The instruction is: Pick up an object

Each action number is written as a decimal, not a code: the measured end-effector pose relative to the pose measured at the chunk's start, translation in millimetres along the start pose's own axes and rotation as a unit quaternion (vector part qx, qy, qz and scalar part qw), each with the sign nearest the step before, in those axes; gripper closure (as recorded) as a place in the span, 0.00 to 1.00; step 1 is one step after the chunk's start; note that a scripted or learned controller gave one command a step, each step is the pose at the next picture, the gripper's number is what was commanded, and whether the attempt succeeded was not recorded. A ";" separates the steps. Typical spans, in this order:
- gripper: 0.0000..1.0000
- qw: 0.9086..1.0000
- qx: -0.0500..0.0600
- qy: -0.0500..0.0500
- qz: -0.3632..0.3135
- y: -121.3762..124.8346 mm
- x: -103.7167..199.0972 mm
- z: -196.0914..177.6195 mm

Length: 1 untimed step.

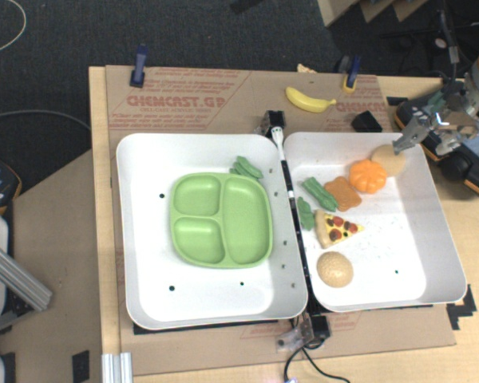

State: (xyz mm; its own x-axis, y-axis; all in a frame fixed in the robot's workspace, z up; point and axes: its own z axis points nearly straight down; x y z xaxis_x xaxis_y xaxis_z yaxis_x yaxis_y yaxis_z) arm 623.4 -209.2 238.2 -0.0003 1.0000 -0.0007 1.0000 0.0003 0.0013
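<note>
A brown cardboard sheet printed with red lettering is covering the worktop [184,94]. Two blue clamps [139,66] are gripping its far edge, one toward the left and one [351,72] toward the right. Two shallow white bins are sitting side by side on the sheet, the left bin [144,278] and the right bin [431,254] meeting along a dark seam. A yellow banana [309,100] is lying on the cardboard beyond the right bin, near the right-hand clamp. A small black item [366,121] is resting just beside that bin's far edge.
</note>
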 end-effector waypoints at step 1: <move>0.00 1.000 -0.003 0.000 0.001 -85.4 22.4 -96.8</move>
State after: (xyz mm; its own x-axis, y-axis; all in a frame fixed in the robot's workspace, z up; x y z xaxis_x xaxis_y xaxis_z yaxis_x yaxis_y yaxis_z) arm 537.9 -186.7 334.8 0.0012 1.0000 -0.0014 1.0000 -0.0012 0.0076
